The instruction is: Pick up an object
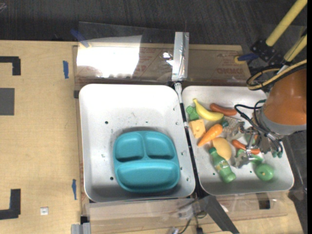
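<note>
- While the grey arm with its orange band [288,101] hangs over the right-hand shallow white bin [285,179], its two-finger gripper [253,143] sits low among the toy food; I cannot tell how wide it stands or whether it has anything.
- Candidates lie in that bin: a yellow plastic banana [207,112], an orange plastic carrot [210,134], a pale yellow cheese wedge [197,127], a green toy bottle [222,168], a round green fruit [264,171].
- Judging by looks, these are light, hollow, rigid and smooth, likely to slip from a pinch; the carrot's thicker middle or the bottle's body seem the safest places to close on.
- Beside it, the left-hand white bin [92,106] carries a teal divided plastic tray [145,161].
- Wrist hardware and cables mask the items beneath the gripper; small red and orange pieces there are too tangled to name.
</note>
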